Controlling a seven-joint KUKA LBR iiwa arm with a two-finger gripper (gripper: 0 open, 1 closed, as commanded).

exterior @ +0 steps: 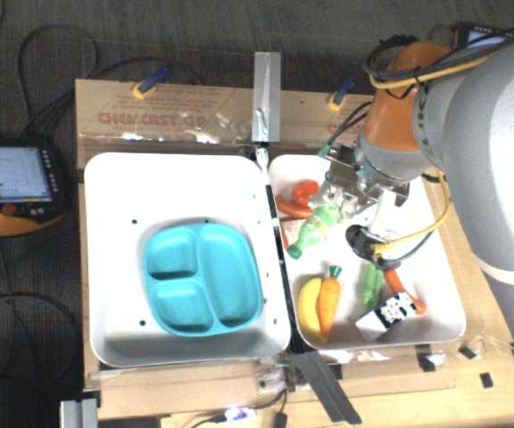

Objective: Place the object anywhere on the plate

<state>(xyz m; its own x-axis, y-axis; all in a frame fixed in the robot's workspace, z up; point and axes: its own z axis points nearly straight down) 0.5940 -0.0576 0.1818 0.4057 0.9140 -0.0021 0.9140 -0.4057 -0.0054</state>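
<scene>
Two white bins sit side by side at mid-frame. The left bin (114,239) holds a turquoise plate (203,276) with three compartments, lying in its lower middle. The right bin (444,315) holds a red toy (300,196) at its upper left, a pale green bottle (313,229) tilted below it, a yellow fruit (308,303) with an orange carrot (328,299) lying against it at lower left, a green piece (372,283) and a black-and-white block (394,310) at lower right. The gripper (346,194) hangs over the bin's upper part, just beside the bottle's top; whether it grasps anything cannot be told. The cardboard (163,114) behind the bins bears faint red lettering, too blurred to read.
</scene>
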